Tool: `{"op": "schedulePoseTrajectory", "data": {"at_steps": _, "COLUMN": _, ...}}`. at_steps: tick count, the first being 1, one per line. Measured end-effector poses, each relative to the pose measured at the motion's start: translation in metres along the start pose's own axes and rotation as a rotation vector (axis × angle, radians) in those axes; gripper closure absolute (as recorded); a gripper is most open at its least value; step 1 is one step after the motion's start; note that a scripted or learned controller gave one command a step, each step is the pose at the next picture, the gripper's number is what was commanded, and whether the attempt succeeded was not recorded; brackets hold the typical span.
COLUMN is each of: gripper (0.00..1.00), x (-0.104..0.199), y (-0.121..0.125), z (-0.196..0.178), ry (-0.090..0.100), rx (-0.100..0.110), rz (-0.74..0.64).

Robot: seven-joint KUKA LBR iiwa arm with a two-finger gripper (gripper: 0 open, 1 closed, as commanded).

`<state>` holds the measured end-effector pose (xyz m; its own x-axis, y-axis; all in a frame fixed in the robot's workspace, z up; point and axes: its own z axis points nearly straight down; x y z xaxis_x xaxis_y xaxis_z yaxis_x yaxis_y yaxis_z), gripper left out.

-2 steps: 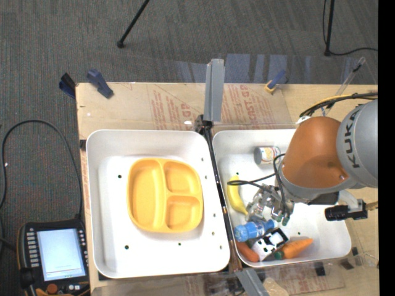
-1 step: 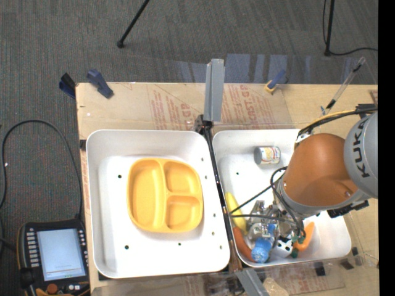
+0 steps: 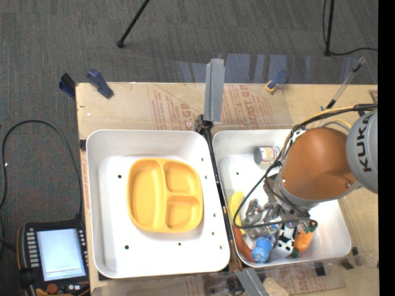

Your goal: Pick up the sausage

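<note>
Where the right bin's (image 3: 336, 230) floor meets its near-left corner, a reddish-orange sausage (image 3: 241, 241) lies at a slant, just below and to the left of the claw (image 3: 262, 213). Only its lower stretch is visible; the upper end runs under the claw's metal parts and cables. The claw hangs low over the toys, and whether its tips are spread or pressed together cannot be told, since grey metal and black cables crowd the spot. Nothing can be seen pinched in it.

Just left of the claw sits a yellow banana-like toy (image 3: 236, 203), against the bin's left wall. Below the claw, beside the sausage, is a blue toy (image 3: 262, 249). Right of that stands a small black-and-white spotted toy (image 3: 284, 244), and further right an orange carrot-like toy (image 3: 303, 240) with a green tip. Above the claw, near the bin's far wall, lies a small can (image 3: 267, 155).

The arm's orange band (image 3: 318, 162) bulks above and to the right of the claw, with the grey arm (image 3: 370, 153) beyond it.

Well to the left of the claw, the left bin (image 3: 102, 159) holds a yellow divided plate (image 3: 165, 194). Both bins rest on a wooden table (image 3: 148, 106).
</note>
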<state>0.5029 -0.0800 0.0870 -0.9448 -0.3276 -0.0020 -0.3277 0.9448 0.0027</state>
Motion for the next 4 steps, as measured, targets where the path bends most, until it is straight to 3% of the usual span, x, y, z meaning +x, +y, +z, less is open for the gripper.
{"op": "schedulePoseTrajectory", "data": {"at_steps": 1, "gripper": 1.00, "x": 0.017, "y": -0.008, "z": 0.000, "ry": -0.004, "rx": 0.001, "rz": -0.430}}
{"op": "schedulePoseTrajectory", "data": {"at_steps": 2, "gripper": 1.00, "x": 0.018, "y": 0.004, "z": 0.000, "ry": -0.005, "rx": 0.002, "rz": -0.470}}
{"op": "schedulePoseTrajectory", "data": {"at_steps": 4, "gripper": 1.00, "x": 0.011, "y": 0.005, "z": 0.001, "ry": 0.002, "rx": -0.001, "rz": -0.182}}
